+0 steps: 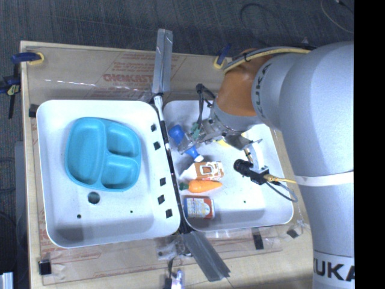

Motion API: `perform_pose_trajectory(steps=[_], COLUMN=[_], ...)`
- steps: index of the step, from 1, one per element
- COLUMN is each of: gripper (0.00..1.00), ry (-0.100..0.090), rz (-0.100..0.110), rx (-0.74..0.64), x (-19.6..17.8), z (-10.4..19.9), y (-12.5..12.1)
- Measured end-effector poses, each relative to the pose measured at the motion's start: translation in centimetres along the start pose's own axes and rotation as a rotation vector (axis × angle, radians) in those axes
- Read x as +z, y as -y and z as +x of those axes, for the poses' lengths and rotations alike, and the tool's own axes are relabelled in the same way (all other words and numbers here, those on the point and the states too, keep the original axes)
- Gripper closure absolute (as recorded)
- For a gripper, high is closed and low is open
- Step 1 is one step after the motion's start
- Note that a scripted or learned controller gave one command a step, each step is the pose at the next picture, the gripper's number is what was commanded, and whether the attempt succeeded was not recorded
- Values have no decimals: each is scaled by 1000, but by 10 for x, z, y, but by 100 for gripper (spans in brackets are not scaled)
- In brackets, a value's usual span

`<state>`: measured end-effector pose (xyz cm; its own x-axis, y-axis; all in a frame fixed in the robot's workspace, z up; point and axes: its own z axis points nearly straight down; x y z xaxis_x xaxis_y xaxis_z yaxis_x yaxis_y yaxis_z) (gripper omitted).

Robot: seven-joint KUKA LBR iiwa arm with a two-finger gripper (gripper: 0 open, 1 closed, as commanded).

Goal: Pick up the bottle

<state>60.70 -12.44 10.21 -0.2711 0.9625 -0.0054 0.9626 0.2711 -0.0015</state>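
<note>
Gripper (201, 132) at the end of your grey arm sits low in the right white bin (274, 212), just beside the blue-capped bottle (180, 138) near that bin's far left corner; you cannot tell from here whether its fingers are spread or pressed together. Nearer you lie an orange carrot-shaped toy (204, 186) and a small printed carton (199, 207), while the left white bin (51, 221) holds a blue divided plastic tray (102, 152).

The bench (90, 65) bears the left bin (51, 161) and the right bin (264, 203) side by side

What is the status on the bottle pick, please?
Gripper low in right bin, fingers unclear. Bottle beside it, grasp unconfirmed. Carrot, carton nearby.
</note>
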Motion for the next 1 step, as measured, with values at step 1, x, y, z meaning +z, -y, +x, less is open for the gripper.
perform_pose_trajectory(steps=[1], gripper=[100], ry=[-5], rz=[1], rx=[95], x=[-104], z=[51], y=[-31])
